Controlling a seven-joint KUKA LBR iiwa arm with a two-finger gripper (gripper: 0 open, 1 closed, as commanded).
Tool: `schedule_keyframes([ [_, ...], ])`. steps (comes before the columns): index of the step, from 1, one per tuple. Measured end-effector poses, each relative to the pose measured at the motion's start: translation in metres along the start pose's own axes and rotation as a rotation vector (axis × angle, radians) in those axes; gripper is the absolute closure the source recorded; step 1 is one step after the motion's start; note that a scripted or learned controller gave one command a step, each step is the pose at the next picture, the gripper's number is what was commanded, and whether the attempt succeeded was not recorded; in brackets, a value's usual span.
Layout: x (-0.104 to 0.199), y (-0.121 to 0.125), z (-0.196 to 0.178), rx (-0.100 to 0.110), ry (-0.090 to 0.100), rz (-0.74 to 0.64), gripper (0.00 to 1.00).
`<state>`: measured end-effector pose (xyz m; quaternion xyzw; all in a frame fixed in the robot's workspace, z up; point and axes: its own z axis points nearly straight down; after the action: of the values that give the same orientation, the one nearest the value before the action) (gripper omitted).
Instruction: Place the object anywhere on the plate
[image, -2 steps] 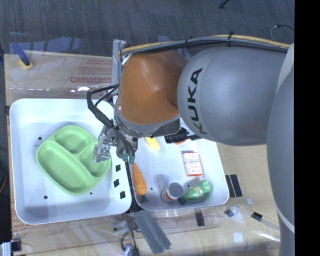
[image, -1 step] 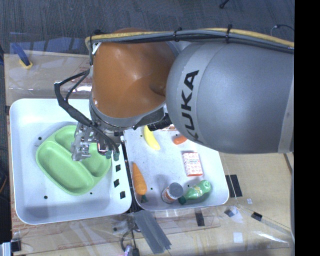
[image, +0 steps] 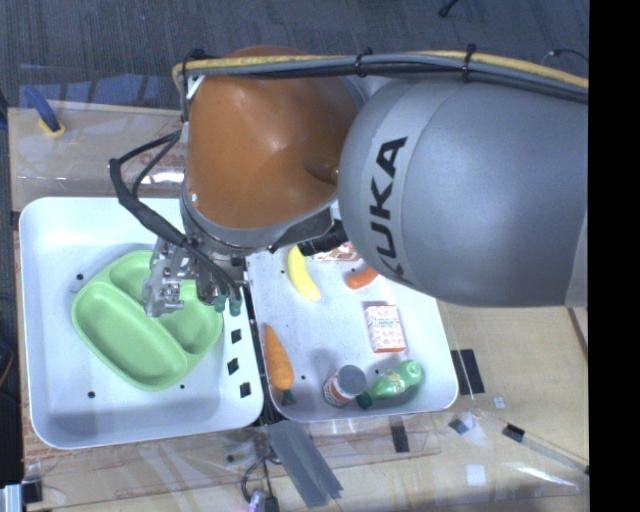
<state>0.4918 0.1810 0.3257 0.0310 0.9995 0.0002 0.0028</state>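
A light green divided plate (image: 140, 325) lies in the left white bin (image: 60, 400). My gripper (image: 182, 288) hangs over the plate's right part, its metal fingers (image: 165, 285) pointing down just above the green surface. I see nothing between the fingers. The big grey and orange arm covers the area above and to the right.
In the right bin (image: 425, 400) lie a yellow banana (image: 303, 274), an orange carrot (image: 278, 358), a small red and white box (image: 384, 328), a green bottle (image: 392, 384), a small can (image: 345, 385) and an orange item (image: 362, 277) partly under the arm.
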Motion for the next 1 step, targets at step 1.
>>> schedule_keyframes([
  [1,-0.0008,0.0008,-0.0107,0.000,-0.002,-0.004,1.00],
])
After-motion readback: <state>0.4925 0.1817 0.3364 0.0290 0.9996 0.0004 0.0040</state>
